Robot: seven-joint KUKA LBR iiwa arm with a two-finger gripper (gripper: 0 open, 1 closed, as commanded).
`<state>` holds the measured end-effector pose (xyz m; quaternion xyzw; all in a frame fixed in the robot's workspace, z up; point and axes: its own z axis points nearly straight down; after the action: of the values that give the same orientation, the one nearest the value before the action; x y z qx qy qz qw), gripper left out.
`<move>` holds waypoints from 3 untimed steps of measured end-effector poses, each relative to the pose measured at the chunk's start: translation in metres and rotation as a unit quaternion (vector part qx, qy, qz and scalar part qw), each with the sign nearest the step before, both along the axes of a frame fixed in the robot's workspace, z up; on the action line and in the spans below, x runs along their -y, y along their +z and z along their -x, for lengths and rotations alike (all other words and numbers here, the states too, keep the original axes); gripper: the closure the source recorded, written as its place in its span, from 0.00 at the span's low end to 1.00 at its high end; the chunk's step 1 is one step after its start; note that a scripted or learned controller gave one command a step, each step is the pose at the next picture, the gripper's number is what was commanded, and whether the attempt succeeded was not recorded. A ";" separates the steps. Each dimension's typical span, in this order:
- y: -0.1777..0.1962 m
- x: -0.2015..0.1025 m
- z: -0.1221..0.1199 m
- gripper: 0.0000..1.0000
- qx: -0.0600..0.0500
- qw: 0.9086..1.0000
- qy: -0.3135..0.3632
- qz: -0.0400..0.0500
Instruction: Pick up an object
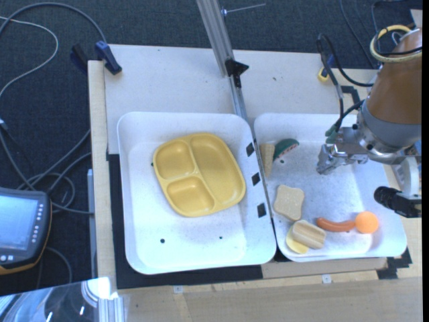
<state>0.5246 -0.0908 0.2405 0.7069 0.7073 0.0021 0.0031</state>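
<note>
The right bin (348, 129) holds several toy foods. A watermelon slice (285, 146) lies near its back left, with a pale yellow wedge (267, 158) against the left wall. A slice of toast (289, 202) lies lower down, and a small bun (307, 235) sits by the front rim. An orange carrot (337, 225) touches an orange ball (366, 222) at the front right. My gripper (327, 161) hangs over the bare middle of this bin, right of the watermelon and above the toast, with nothing visibly in it.
The left bin (141, 247) carries a yellow divided plate (198, 174). A metal pole (221, 32) slants down to the divider between the bins. A black fitting (395, 201) juts in at the right rim. Cables lie behind.
</note>
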 end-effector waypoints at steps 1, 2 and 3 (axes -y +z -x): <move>0.041 0.000 -0.001 1.00 0.000 1.000 0.001 0.000; 0.024 -0.059 0.013 1.00 -0.006 1.000 0.003 -0.002; 0.020 -0.111 0.016 1.00 -0.005 1.000 0.003 -0.002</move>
<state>0.5089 0.0200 0.2604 0.7048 0.7094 0.0000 -0.0025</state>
